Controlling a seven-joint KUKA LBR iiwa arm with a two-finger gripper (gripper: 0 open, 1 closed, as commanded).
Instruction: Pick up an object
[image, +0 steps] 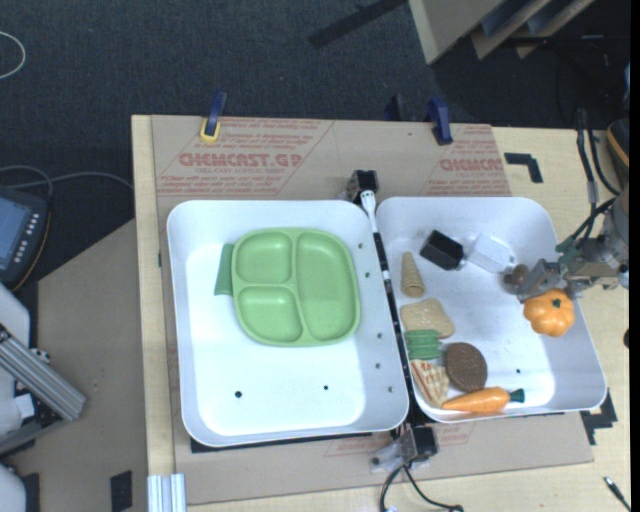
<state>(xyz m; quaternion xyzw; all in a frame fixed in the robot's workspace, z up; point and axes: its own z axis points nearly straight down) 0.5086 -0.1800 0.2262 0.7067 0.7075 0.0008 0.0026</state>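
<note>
So the little orange pumpkin is sitting at the right edge of the right bin, and I'm hanging my pincer just above its far-left side. Honestly can't tell whether it's spread or pressed together from here. I'm thinking the trick is centering over that round body before dropping, since it'll probably roll. The carrot, brown disc and black block are sitting well apart.
</note>
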